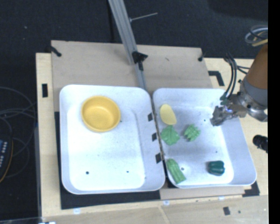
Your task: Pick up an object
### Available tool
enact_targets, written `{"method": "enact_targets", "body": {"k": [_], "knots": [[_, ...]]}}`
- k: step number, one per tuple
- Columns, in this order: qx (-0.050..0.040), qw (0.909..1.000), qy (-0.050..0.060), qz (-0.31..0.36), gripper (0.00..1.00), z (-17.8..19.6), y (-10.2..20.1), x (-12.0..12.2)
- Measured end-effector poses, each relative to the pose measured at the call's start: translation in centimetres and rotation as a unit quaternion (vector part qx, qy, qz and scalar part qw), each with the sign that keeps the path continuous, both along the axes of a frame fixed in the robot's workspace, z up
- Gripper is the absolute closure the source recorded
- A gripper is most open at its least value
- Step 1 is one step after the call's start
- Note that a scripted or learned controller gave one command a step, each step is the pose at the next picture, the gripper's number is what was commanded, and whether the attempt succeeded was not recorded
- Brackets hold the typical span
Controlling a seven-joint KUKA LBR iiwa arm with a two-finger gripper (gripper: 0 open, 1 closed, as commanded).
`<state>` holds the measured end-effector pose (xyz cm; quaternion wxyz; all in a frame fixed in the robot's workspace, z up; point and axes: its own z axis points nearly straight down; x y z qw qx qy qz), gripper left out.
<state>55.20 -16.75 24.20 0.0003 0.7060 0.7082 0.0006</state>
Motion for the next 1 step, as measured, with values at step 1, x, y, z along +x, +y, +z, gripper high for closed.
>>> {"method": "enact_targets", "body": {"k": [1], "knots": [[0.0001,1.0000,0.000,0.000,1.00,0.98,4.94,0.07]]}}
